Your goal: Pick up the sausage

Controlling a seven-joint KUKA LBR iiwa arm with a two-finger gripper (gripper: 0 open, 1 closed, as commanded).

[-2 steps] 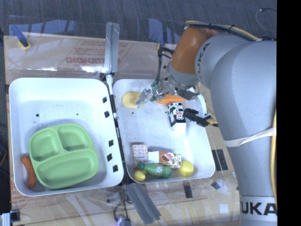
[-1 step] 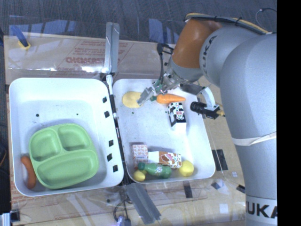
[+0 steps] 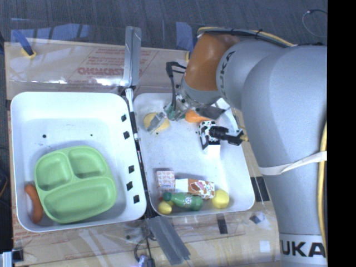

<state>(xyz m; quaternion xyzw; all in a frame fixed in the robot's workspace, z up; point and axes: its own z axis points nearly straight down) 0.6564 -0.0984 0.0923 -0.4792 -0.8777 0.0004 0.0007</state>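
Where the left bin [image 3: 67, 102] rounds into its near-left corner, the sausage [image 3: 32, 202] lies against the wall, an orange-brown piece running roughly front to back. It touches the left edge of a green plate [image 3: 75, 183], or comes very close to it. The plate has three compartments and fills the near half of that bin.

Across the divider, the right bin [image 3: 233, 166] holds the other things. At its far-left part sits a yellow piece [image 3: 155, 123]. The gripper [image 3: 167, 113] is low over the bin floor just right of that piece, touching it or nearly so. How far the gripper stands open cannot be told from this angle, and nothing can be seen in its hold. It is well apart from the sausage, one bin away. Just right of the gripper an orange piece [image 3: 195, 115] peeks out from under the wrist.

Along the near wall of the right bin lies a cluster: a small pale packet [image 3: 166, 179], a little yellow fruit [image 3: 165, 207], a green bottle-like thing [image 3: 187, 201], a red-and-white packet [image 3: 201, 188], and a larger yellow fruit [image 3: 221, 199].

The arm [image 3: 272, 99] covers the right side of the view, its orange band [image 3: 204, 60] above the wrist.
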